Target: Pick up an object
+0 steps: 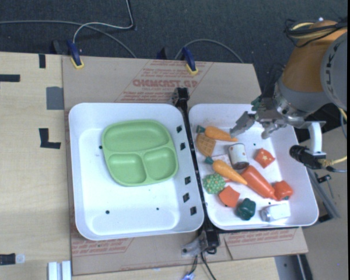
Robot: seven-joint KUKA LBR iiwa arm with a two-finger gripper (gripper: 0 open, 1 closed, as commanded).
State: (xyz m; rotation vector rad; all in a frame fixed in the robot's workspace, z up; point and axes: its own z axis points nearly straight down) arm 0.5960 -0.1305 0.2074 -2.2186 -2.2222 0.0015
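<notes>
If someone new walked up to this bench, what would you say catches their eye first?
Probably the green plate, with three compartments, lying alone in the left bin. Next, the bright heap of toy food in the right bin: orange carrots, a red piece and a dark green one. Above that bin's far edge hangs the gripper, fingers open and holding nothing.

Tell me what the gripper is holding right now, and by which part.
Nothing. The gripper hangs open above the right white bin, its jaws spread with nothing between them.
</notes>
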